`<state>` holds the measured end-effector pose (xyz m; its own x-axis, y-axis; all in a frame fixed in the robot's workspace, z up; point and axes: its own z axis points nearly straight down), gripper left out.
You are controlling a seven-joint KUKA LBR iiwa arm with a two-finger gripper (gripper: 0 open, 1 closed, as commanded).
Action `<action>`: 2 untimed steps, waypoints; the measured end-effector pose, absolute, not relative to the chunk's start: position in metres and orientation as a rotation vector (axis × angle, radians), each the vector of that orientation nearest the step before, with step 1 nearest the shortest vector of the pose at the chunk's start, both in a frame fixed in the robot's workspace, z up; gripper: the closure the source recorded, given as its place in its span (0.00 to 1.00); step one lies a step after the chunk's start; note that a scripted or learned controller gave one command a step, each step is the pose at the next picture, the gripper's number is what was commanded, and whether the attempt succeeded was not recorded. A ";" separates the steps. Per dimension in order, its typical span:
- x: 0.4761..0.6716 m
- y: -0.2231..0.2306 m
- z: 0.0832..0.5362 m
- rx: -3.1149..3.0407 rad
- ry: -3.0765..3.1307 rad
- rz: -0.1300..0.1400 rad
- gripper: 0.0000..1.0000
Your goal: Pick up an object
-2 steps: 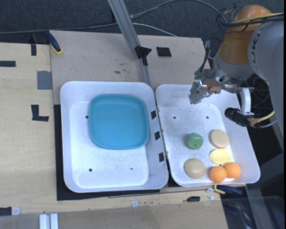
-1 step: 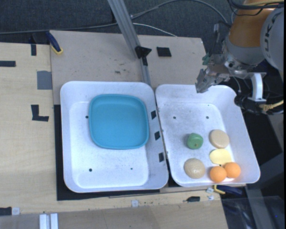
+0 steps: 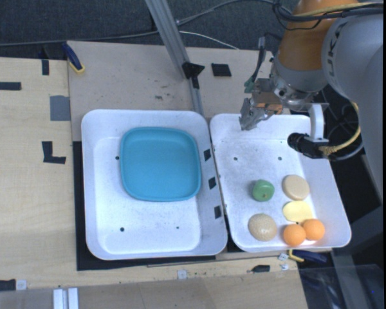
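Note:
The right bin [image 3: 244, 166] holds several small objects near its front right: a green round piece [image 3: 263, 190], a beige round one [image 3: 296, 187], a pale yellow one [image 3: 298, 210], a tan cookie-like disc [image 3: 262, 226] and two orange balls [image 3: 294, 235] [image 3: 314, 229]. My gripper [image 3: 249, 121] hangs over the back left corner of this bin, well behind the objects. Nothing shows between its fingers, which look close together.
The left bin [image 3: 103, 224] carries a blue square plate [image 3: 159, 163]. A slanted metal pole [image 3: 174, 37] rises behind the bins. A black cable fitting [image 3: 305, 143] sticks out of the arm over the right bin's back edge.

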<state>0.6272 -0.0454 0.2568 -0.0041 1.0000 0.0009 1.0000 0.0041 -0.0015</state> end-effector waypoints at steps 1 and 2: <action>0.621 0.013 0.257 -2.215 -2.226 0.000 1.00; 0.602 0.066 0.243 -2.215 -2.225 0.001 1.00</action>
